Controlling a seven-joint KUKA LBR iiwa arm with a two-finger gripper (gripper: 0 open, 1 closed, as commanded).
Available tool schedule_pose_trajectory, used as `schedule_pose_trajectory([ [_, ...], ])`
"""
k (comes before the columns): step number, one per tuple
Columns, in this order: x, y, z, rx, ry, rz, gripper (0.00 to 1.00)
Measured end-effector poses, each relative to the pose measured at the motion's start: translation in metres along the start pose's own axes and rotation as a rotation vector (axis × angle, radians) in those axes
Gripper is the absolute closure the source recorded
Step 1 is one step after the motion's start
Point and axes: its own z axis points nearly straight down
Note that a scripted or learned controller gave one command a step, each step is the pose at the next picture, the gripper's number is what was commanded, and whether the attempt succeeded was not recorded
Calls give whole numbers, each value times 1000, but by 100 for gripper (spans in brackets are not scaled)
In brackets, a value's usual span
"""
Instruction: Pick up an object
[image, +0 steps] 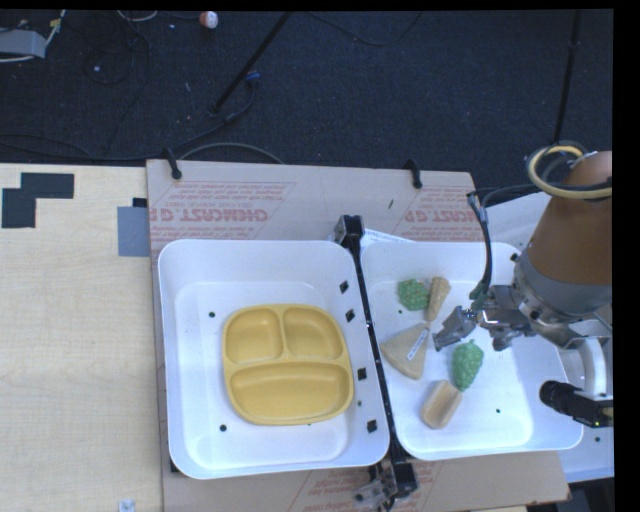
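The right bin holds several toy foods: a green bumpy piece, a tan wedge beside it, a pale yellow cheese wedge, a green grape-like cluster and a tan bread-like piece. My gripper reaches in from the right and hangs over the middle of this bin, just above the upper end of the green cluster. Its fingers are spread, one towards the cheese wedge, and nothing sits between them.
The left bin holds a yellow divided plate. A black divider runs between the two bins. Cardboard lies under the bins, and a wooden bench top spreads out to the left.
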Motion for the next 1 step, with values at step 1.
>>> schedule_pose_trajectory([
  [1, 0, 2, -4, -9, -1, -2, 0],
])
